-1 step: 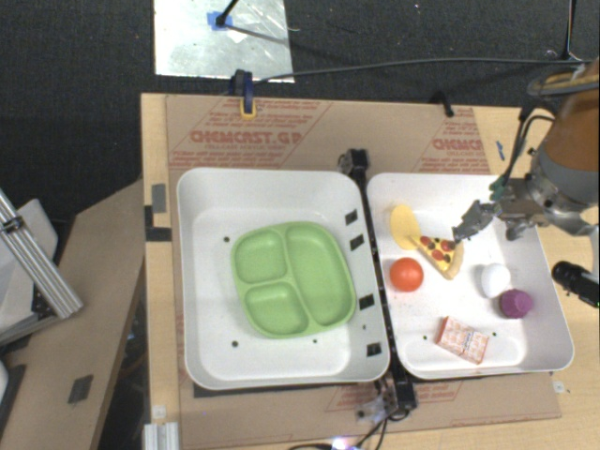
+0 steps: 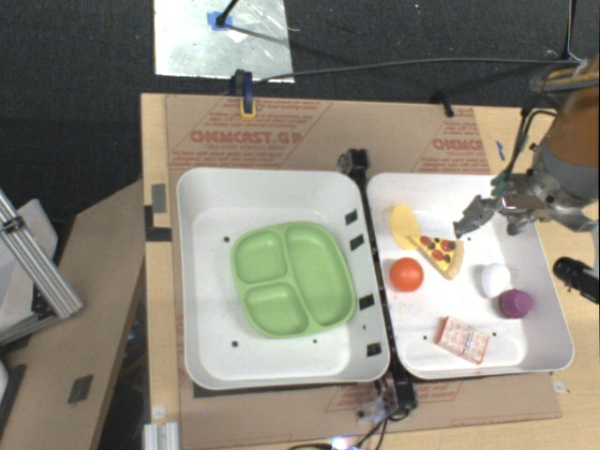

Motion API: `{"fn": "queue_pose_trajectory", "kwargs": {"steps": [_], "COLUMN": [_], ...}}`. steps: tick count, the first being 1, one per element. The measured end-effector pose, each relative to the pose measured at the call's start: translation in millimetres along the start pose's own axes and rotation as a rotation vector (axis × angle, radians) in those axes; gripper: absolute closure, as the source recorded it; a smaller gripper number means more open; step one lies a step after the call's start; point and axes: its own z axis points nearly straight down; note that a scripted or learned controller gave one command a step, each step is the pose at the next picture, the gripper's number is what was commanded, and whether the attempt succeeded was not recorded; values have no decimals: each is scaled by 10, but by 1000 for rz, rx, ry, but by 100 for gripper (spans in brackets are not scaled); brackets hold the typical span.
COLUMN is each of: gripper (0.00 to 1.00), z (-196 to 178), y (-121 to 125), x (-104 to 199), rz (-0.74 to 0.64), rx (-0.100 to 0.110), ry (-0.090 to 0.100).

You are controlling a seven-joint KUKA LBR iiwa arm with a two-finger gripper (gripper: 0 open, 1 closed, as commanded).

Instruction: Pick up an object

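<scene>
Five small things lie in the right bin (image 2: 553, 345) beneath me: a pizza slice toy (image 2: 442, 252), a yellow banana-like piece (image 2: 404, 223), an orange ball (image 2: 406, 274), a white egg (image 2: 494, 278) and a purple piece (image 2: 516, 302), with a red-patterned packet (image 2: 463, 339) nearer the front. My gripper (image 2: 472, 217) hangs just right of the pizza slice, above it; I cannot tell how wide my jaws stand, and nothing shows between them. A green divided tray (image 2: 292, 279) fills the left bin (image 2: 202, 214), on a cardboard-covered bench (image 2: 281, 129).

A rounded grey arm casing (image 2: 574, 162) is seen, banded in orange above the wrist. A dark metal two-finger gripper (image 2: 472, 220) is mounted below it.
</scene>
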Motion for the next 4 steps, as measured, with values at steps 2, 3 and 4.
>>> {"fn": "queue_pose_trajectory", "kwargs": {"steps": [2, 3, 4], "gripper": [0, 0, 100], "z": [1208, 1706, 1577], "y": [22, 25, 36], "x": [-8, -18, -16], "rz": [2, 3, 2], "rx": [2, 1, -2], "ry": [1, -2, -1]}}
